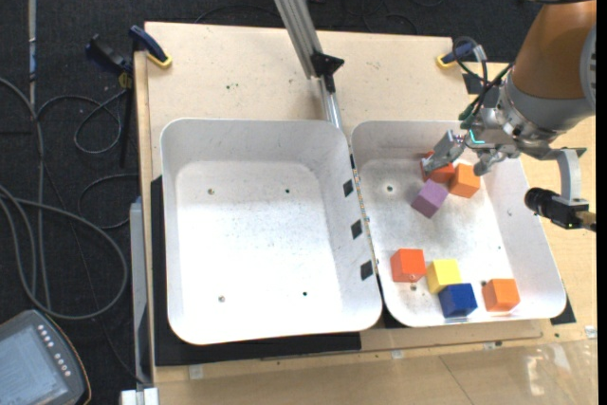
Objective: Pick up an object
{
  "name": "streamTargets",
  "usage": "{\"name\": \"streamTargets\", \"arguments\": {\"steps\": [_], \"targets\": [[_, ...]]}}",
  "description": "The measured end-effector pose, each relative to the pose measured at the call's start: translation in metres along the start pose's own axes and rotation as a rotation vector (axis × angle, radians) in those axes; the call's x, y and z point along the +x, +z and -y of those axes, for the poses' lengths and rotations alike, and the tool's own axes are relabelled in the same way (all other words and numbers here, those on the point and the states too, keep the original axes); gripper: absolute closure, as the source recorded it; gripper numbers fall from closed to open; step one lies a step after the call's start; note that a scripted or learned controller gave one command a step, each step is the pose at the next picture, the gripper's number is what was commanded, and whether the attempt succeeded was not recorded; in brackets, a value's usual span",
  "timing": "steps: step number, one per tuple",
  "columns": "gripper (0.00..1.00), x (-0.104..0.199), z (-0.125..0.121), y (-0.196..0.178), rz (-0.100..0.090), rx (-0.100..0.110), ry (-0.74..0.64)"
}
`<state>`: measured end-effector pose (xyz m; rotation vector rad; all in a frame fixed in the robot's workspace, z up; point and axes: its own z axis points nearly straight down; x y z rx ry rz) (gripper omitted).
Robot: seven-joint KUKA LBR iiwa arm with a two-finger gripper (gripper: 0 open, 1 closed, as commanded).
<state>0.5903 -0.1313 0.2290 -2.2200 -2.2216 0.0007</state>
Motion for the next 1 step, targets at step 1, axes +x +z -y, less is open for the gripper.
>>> {"name": "streamTargets", "arguments": {"steps": [1], "targets": [[0.00,0.0092,0.0008,0.0483,-0.001,0.005,-0.001]]}}
